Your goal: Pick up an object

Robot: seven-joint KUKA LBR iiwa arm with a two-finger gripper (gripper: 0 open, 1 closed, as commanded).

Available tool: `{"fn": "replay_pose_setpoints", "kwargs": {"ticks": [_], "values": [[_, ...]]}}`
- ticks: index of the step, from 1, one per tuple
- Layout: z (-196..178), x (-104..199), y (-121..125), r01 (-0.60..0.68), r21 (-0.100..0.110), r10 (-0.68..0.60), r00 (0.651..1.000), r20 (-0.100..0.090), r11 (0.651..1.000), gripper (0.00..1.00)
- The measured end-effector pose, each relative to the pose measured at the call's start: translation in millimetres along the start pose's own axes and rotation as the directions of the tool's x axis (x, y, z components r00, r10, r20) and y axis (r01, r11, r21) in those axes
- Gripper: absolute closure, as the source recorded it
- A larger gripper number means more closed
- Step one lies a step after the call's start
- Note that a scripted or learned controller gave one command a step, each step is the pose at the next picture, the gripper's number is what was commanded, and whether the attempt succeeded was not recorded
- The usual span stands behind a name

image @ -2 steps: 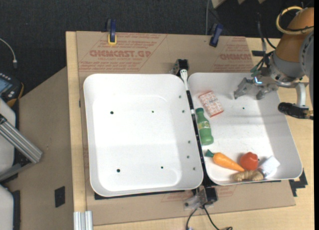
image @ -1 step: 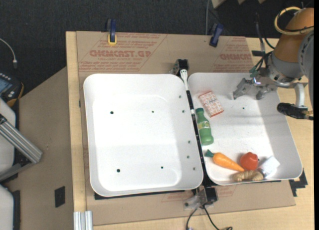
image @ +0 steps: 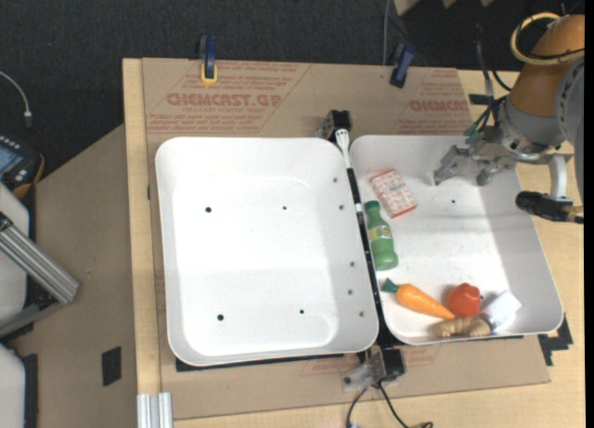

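The claw [image: 470, 164] hangs over the far part of the right bin [image: 520, 259], its fingers spread wide and holding nothing. In this bin lie a pink packet [image: 393, 192], a green bottle [image: 380, 236], a carrot [image: 419, 301] and a red tomato [image: 465, 299] near the front edge.

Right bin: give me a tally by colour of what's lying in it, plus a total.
Green: 1, the bottle
Orange: 1, the carrot
Red: 1, the tomato
Pink and white: 1, the packet
Tan: 1, the ginger root
White: 1, the small block
Total: 6
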State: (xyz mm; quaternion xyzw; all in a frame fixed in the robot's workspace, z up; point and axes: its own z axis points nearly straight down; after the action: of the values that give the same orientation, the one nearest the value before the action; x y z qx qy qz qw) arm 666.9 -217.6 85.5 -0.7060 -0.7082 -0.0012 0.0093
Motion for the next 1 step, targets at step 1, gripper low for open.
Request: {"fn": "replay_pose_setpoints", "kwargs": {"ticks": [1], "values": [[-11.0, -2.9, 1.3, 0.001, -0.014, -0.001, 1.000, 0.013, 1.000, 1.00]]}}
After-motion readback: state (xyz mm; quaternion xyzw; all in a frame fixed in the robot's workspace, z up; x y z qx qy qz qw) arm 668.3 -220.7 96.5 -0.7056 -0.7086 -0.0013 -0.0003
